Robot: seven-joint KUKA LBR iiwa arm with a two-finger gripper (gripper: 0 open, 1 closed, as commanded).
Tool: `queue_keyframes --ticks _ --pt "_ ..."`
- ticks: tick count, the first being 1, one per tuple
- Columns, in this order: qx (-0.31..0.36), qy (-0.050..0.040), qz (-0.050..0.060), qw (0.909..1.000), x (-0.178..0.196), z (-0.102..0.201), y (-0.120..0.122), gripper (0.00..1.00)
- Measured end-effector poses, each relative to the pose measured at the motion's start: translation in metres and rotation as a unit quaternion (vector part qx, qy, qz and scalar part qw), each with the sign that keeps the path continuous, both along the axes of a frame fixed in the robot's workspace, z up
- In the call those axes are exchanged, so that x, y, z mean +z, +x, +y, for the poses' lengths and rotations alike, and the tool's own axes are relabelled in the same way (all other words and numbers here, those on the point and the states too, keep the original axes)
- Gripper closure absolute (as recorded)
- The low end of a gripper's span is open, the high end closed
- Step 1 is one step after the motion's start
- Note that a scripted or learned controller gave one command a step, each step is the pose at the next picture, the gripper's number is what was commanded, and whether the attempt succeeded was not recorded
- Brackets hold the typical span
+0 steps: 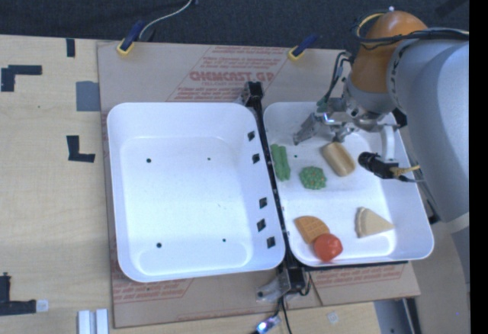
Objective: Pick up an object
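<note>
Camera view: my fingers [324, 125] hang spread apart, holding nothing, low over back of right bin [408, 203]. Tan cylinder [338, 158] just in front of fingers, nearest target. Green lump [313, 177] left of cylinder; green strip [280, 162] beyond, by divider. Advice: centre over cylinder, straddle short axis, descend straight. Left bin [122, 172] sits on cardboard-topped surface [221, 77]; dark carpet behind.

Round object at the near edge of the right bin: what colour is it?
Red. The round object shows in the camera view, touching an orange piece.
</note>
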State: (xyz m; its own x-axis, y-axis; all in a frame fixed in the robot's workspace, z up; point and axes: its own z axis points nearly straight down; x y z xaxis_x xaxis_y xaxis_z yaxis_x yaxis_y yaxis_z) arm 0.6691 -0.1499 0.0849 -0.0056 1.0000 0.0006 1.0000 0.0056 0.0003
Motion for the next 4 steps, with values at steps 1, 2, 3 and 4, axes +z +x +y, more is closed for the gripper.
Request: queue_keyframes --ticks 1,2,3,4 --pt "-0.004 -0.0022 0.000 1.0000 0.018 -0.078 -0.001 0.00" --pt "-0.004 -0.0008 -0.003 1.0000 0.002 -0.074 -0.055 0.00" --pt "-0.005 -0.0009 -0.003 1.0000 0.004 -0.074 -0.133 0.00" --pt "-0.002 0.0015 -0.003 1.0000 0.014 -0.072 -0.130 1.00"
